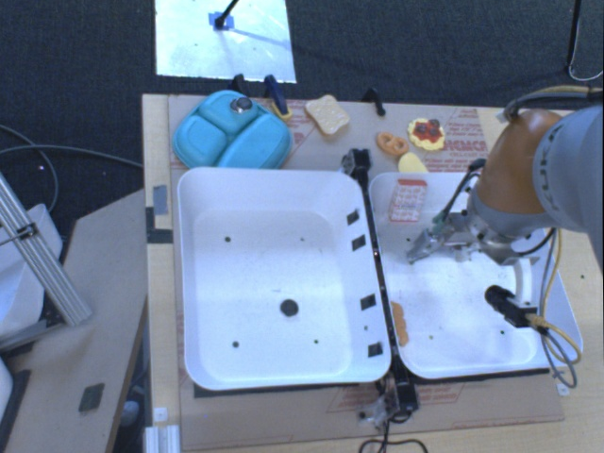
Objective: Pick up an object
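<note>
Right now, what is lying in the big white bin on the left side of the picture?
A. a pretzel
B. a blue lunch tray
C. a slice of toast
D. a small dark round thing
D, because a small dark round thing sits alone on the floor of the left bin, while the toast, the blue tray and the pretzel all lie on the bench behind the bins.

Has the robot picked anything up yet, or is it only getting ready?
Only getting ready, it seems. Done: the arm has reached into the right bin, and its hand hangs low over the floor there. In hand: nothing I can see between its fingers. Left: grab something and lift it. The small red-and-white card lies nearby at the bin's far end, and an orange snack piece sits by the left wall.
</note>
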Robot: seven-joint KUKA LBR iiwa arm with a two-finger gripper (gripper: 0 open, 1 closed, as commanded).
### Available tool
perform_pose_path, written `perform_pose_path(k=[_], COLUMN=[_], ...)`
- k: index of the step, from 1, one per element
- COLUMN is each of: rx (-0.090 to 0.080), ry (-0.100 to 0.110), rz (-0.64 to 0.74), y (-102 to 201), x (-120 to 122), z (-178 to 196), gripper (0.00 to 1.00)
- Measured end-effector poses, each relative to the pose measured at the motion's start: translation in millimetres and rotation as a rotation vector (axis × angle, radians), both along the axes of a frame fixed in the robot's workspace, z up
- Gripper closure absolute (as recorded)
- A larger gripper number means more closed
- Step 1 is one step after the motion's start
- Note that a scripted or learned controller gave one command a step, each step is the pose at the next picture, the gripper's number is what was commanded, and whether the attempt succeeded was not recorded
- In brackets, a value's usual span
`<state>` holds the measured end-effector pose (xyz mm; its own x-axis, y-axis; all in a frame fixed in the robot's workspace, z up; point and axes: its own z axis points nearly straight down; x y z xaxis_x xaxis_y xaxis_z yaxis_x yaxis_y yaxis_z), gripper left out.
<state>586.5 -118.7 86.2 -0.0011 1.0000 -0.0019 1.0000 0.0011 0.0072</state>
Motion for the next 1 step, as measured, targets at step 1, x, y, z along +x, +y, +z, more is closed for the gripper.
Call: perform_pose_path(k=[1], rx=[0.001], ry=[-0.001], rz=[0.006], y=[23.4], x=[55.8], z=[-0.2], gripper=[0.00])
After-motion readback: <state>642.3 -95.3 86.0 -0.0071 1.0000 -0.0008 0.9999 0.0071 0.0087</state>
